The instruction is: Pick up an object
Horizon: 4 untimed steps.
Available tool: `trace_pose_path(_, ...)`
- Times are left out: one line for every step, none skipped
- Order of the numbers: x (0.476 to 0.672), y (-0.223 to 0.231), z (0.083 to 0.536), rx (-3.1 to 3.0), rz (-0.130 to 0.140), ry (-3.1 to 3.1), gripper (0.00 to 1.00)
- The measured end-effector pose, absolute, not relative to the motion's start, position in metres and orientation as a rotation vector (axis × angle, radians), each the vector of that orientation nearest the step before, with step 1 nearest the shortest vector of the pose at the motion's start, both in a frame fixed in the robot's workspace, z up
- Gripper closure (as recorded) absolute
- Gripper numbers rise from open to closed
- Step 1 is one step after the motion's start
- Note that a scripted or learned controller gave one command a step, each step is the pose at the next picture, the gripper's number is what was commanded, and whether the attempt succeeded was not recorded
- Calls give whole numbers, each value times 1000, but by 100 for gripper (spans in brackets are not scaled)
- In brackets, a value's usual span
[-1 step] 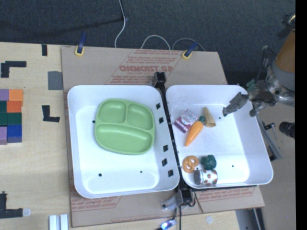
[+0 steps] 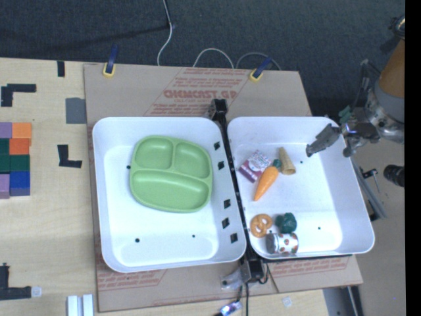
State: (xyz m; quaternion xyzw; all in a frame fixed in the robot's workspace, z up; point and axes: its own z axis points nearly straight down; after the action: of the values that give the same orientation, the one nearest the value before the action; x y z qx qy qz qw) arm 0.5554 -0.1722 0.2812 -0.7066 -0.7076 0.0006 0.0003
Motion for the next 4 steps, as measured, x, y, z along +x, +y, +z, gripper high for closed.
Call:
trace_pose_path(554, -172, 238, -2218, 6, -2220, 0)
trace_pose_path(550, -171, 173, -2216, 7, -2218, 0)
trace_pose_path(548, -171, 108, -2215, 7, -2218, 0)
trace_pose_path(550, -171, 122, -2216, 4, -2223, 100)
